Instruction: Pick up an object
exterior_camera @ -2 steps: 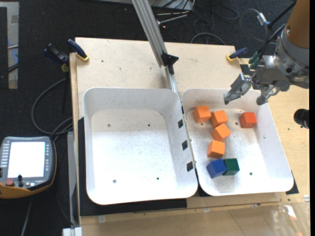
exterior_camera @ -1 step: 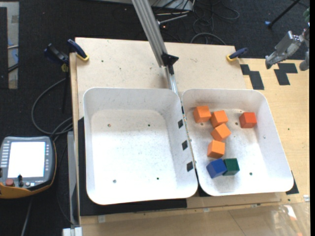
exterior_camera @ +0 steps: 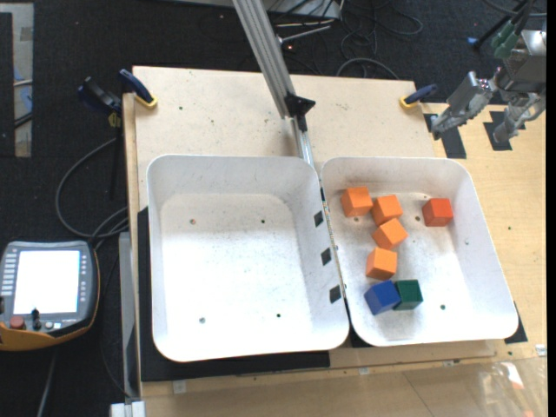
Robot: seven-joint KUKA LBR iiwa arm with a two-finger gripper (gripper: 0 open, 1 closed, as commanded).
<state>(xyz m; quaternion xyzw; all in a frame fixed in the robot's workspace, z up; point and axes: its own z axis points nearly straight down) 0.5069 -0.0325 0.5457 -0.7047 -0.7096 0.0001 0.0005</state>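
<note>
The right bin [exterior_camera: 473, 259] holds several orange cubes, one of them [exterior_camera: 355, 201] near its back left. A redder cube [exterior_camera: 438, 211] lies apart toward the back right. A blue cube [exterior_camera: 380, 298] and a green cube [exterior_camera: 407, 294] touch each other near the front. My gripper [exterior_camera: 480, 120] hangs above the bench beyond the right bin's far right corner, well away from the cubes. Its two fingers [exterior_camera: 452, 115] stand apart, open, with nothing between them.
The left bin [exterior_camera: 174, 259] sits beside the right one, with a grey metal bar [exterior_camera: 261, 42] slanting down to the gap between them. Blue-and-yellow clamps [exterior_camera: 137, 89] grip the bench's back corners. A teach pendant [exterior_camera: 48, 294] lies at far left.
</note>
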